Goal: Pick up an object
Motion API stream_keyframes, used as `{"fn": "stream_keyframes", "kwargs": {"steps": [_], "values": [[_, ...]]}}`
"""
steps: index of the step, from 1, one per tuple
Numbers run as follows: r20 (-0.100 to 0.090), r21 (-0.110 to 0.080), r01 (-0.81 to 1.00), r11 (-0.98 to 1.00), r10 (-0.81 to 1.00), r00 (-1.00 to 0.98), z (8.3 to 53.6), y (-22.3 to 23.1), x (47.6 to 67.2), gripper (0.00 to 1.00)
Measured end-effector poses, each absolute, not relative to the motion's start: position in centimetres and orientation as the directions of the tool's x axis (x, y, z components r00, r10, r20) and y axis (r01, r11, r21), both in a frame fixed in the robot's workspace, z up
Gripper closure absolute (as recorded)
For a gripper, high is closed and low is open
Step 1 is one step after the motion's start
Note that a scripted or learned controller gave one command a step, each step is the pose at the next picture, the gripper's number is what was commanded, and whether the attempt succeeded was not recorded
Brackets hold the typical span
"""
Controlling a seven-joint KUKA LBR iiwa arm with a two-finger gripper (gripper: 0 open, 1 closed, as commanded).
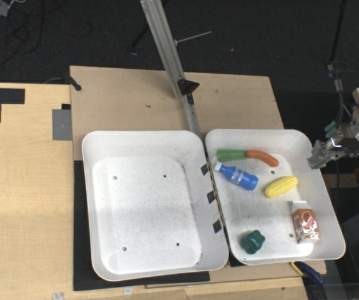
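Jaws: cannot tell whether open or closed.
Gripper (pixel 324 153): sat at frame's right edge, beside right bin (pixel 319 230) rim.

I can read no text anywhere. The small carton (pixel 304 224), lying in the bin below and a little left of my jaws, carries printing too blurred to make out.

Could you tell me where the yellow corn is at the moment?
The corn lies in the right bin, right of the blue bottle and below the carrot.
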State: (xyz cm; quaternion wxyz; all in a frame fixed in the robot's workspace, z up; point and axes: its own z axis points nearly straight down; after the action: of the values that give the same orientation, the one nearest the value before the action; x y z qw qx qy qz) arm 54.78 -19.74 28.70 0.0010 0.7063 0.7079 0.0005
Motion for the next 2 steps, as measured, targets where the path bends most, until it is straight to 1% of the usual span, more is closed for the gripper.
{"fn": "stream_keyframes", "kwargs": {"steps": [1, 2], "values": [[0.002, -0.001, 1.000, 0.006, 1.000, -0.006, 28.2, -13.9, 56.8, 1.00], [0.002, -0.003, 1.000, 0.004, 1.000, -0.004, 27.6, -9.8, 57.9, 1.00]]}}
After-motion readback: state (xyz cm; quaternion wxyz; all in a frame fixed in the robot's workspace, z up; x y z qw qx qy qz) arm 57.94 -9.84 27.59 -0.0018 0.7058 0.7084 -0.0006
